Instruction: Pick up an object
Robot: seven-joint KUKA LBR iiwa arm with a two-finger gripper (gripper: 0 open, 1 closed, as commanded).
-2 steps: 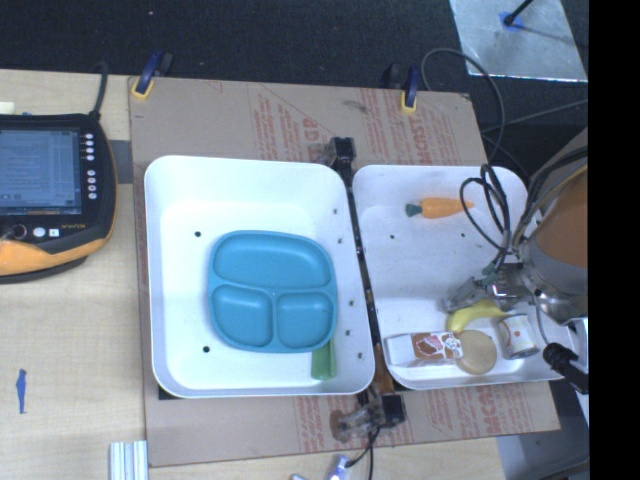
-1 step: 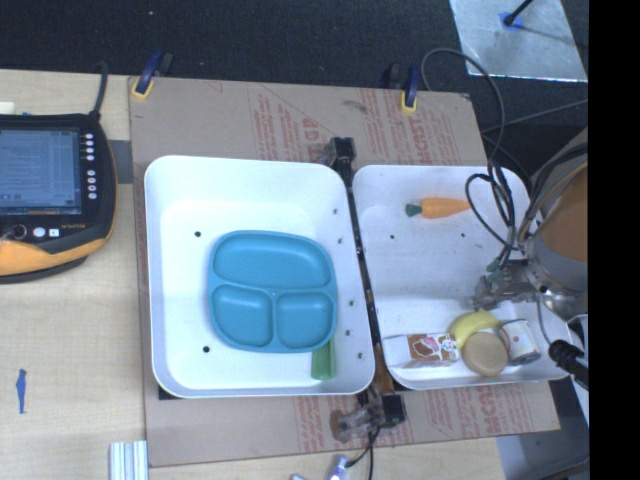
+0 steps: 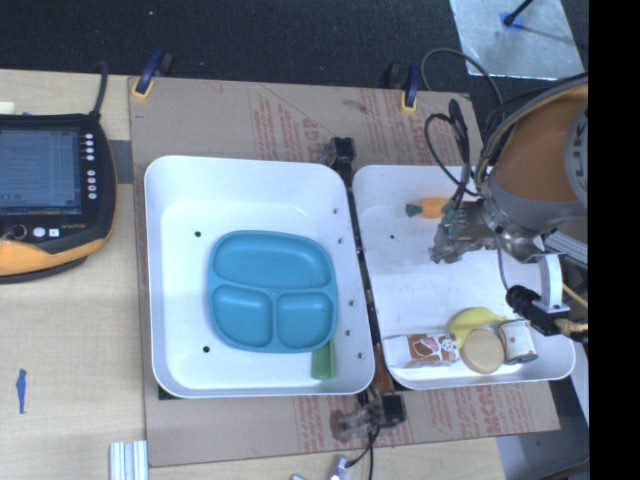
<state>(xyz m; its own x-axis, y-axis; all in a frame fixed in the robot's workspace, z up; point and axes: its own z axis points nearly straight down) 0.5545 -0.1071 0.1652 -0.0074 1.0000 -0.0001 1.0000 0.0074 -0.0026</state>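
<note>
Camera view: arm (image 3: 540, 163) is reaching in over right bin (image 3: 400, 298). Blue plate (image 3: 270, 288) is sitting in left bin (image 3: 170, 268). Gripper (image 3: 452, 240) is hanging low mid-bin; open or closed, cannot tell. Small orange carrot (image 3: 430, 207) is lying just beside it, near far edge. Best way: going straight down over carrot, squeezing softly.

Dark carpet floor (image 3: 250, 18) beyond bench; light wood benchtop (image 3: 70, 368); brown cardboard sheet (image 3: 290, 118) clamped by 2 clips.
</note>
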